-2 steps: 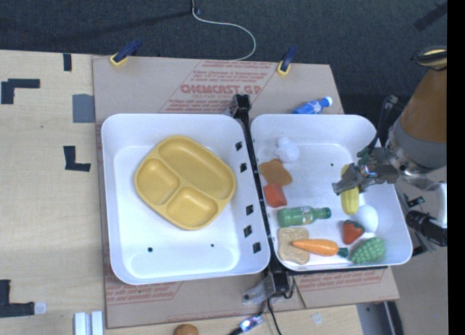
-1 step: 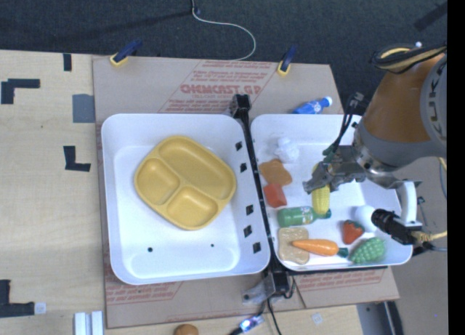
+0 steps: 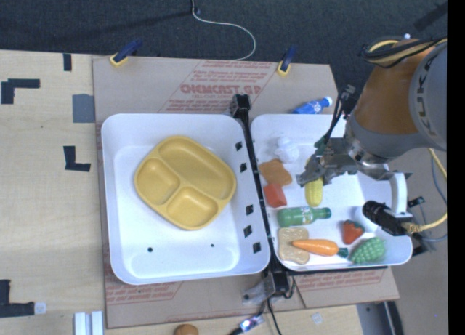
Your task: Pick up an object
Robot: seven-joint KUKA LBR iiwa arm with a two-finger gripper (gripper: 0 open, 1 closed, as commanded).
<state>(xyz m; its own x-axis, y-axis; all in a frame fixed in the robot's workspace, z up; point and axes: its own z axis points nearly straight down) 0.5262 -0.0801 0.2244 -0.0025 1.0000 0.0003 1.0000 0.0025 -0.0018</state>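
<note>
Yellow is what matters in the right bin (image 3: 330, 124), so I'll use the toy corn (image 3: 314, 194) as the landmark. Way off to its left, past the divider, the left bin (image 3: 120, 181) holds a yellow divided plate (image 3: 185, 181), not really in play. Just left of the corn sit an orange chunk (image 3: 276, 172) and a red piece (image 3: 275, 195). Right below it lies a green bottle (image 3: 304, 216), long axis running left-right, and further below that a carrot (image 3: 317, 247).

The corn itself stands roughly up-down in the view, and the gripper (image 3: 317, 174) sits directly over its top end, basically touching or just above it. I honestly can't tell how wide the gripper is spread or whether it's got the corn. My guess is a straight drop onto the corn is what's coming.
</note>
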